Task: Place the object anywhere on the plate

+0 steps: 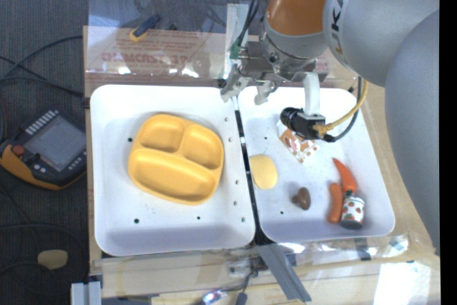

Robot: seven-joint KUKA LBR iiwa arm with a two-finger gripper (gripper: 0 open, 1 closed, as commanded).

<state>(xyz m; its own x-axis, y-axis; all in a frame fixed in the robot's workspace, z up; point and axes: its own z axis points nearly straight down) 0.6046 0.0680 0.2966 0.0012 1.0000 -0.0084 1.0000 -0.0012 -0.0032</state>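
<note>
**Claw apart over the seam between the bins, plate bare**

You have two shallow white bins side by side on a pale wooden bench (pixel 410 223), which stands on grey carpet (pixel 43 3). On the floor to the left lies a teach pendant (pixel 44 146) with an orange rim and dark cables running to it. Behind the bins a clear plastic sheet (pixel 153 53) carries faint red lettering, too blurred for you to read.

The gripper (pixel 245 89) hangs at the far end of the seam between the bins. Its fingers are apart with nothing between them.

The yellow divided plate (pixel 176 157) sits in the middle of the left bin (pixel 103 175), and nothing lies on it.

Everything loose is in the right bin (pixel 325 228):
- a pale yellow disc (pixel 263 172) just beside the inner wall
- a small brown lump (pixel 303 198) near it
- a red-and-white patterned packet (pixel 300 146) further back
- an orange pepper-shaped toy (pixel 335 202) toward the near right corner
- a small jar (pixel 352 211) with a red-dotted label, touching the pepper

No lettering on the packet or the jar can be made out. The view does not tell you which of these is the object meant for the plate.
</note>
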